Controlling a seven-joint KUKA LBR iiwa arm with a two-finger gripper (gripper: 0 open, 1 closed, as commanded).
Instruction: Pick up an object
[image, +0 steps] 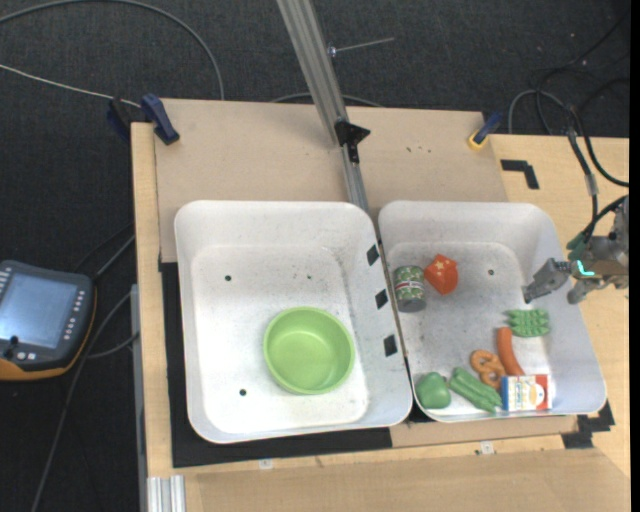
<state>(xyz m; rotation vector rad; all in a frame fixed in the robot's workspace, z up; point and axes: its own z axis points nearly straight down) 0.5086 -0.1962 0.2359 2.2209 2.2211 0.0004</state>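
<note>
Dark carpet surrounds the tan surface (260, 150) carrying two white bins. Inside the right bin (470, 220) lie a can (408, 287), tomato (441, 274), green toy (528, 322), sausage (507, 350), pretzel (487, 365), carton (526, 392) and green vegetables (475, 390). At its right rim the gripper (562, 284) hangs with fingers spread, gripping nothing. Inside the left bin (200, 240) sits a green bowl (309, 349).
</note>
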